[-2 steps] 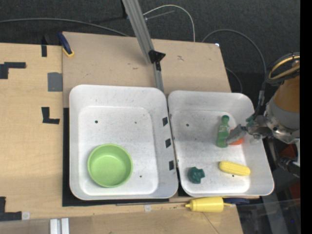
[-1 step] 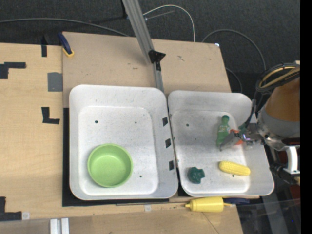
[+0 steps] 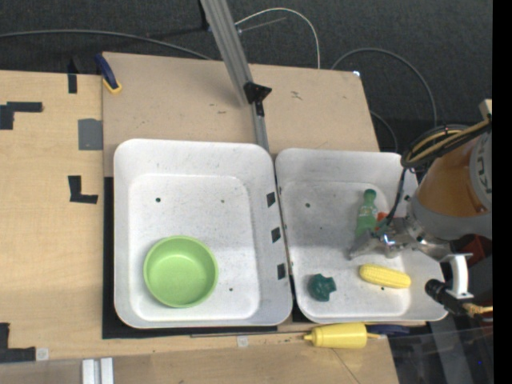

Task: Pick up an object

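The claw (image 3: 370, 245) sits low in the right bin (image 3: 336, 162), beside the green bottle (image 3: 367, 211); its grip state I can't tell. A yellow corn cob (image 3: 385, 276) lies just below it, a green bowl (image 3: 181, 271) lower left.

Right bin (image 3: 336, 166): green bottle (image 3: 367, 212) lying near centre, yellow corn cob (image 3: 385, 276) flat toward front right, dark green lump (image 3: 322, 286) at front left. Left bin (image 3: 128, 166): light green bowl (image 3: 181, 271) upright, front left corner.

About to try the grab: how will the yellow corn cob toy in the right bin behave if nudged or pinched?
The yellow corn cob toy lies on its side and looks rounded, so it may roll when nudged. Its tapered ends could slip from the pincer; the middle seems safer.
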Controlling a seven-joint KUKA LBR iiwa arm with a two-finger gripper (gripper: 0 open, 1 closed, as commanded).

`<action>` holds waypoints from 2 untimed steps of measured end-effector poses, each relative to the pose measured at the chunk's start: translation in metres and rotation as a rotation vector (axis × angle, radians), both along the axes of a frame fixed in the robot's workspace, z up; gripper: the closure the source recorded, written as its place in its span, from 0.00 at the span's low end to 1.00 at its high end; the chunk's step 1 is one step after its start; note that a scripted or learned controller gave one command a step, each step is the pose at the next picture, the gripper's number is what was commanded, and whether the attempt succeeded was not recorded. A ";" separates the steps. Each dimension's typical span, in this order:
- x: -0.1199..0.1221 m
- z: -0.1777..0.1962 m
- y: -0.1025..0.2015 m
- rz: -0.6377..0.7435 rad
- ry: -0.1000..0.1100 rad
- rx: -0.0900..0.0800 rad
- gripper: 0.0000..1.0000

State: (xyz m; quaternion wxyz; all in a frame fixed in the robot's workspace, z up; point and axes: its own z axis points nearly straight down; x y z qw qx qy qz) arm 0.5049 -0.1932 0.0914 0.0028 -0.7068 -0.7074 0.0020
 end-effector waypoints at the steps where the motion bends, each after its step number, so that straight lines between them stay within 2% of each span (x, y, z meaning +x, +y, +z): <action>1: 0.001 0.013 0.001 0.001 -0.003 0.000 1.00; 2: -0.006 0.064 -0.006 -0.001 -0.009 -0.003 1.00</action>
